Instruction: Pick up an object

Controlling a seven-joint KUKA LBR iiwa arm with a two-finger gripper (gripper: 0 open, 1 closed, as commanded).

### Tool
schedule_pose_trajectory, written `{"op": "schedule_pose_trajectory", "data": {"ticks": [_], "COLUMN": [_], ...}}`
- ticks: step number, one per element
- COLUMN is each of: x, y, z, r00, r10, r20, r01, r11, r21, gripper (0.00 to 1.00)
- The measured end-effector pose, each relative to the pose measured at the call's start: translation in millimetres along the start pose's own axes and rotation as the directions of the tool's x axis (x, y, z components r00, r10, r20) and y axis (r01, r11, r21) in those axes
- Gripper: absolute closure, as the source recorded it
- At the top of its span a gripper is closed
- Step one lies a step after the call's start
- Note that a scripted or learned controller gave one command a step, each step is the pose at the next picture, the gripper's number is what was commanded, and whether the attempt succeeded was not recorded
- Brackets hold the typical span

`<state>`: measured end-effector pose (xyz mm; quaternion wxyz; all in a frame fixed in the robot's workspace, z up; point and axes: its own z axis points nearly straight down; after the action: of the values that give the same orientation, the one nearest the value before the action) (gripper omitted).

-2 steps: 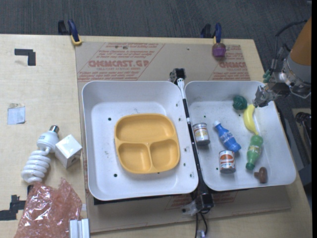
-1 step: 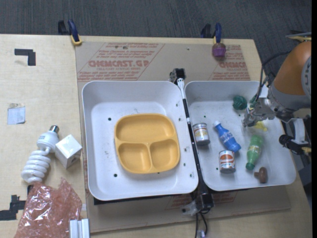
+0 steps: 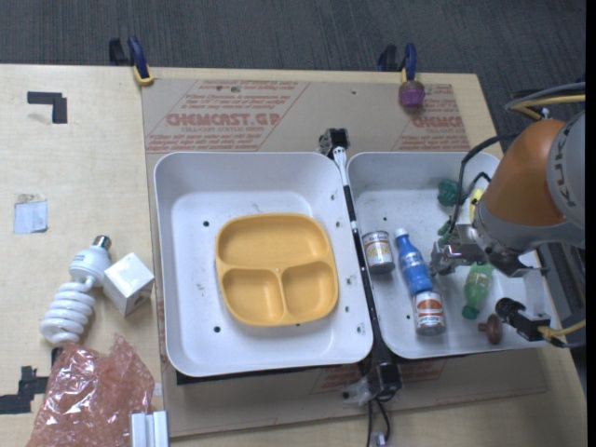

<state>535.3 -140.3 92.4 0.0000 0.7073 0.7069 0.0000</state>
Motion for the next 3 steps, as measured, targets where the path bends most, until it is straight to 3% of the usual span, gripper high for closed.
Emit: {"op": "schedule_pose_trajectory", "data": {"ticks": [1,3], "x": [43.2,47.2], "y": [-57.7,-57.1], "z": [0.1,-0.2], "r00": [1.0,1.0], "r10": [0.001,0.002], "r20": [0.0,0.0], "r01": [-0.001,-0.002], "r11": [1.0,1.0], "r21": [-0.001,-0.002], "gripper": [0.0,0.0]}}
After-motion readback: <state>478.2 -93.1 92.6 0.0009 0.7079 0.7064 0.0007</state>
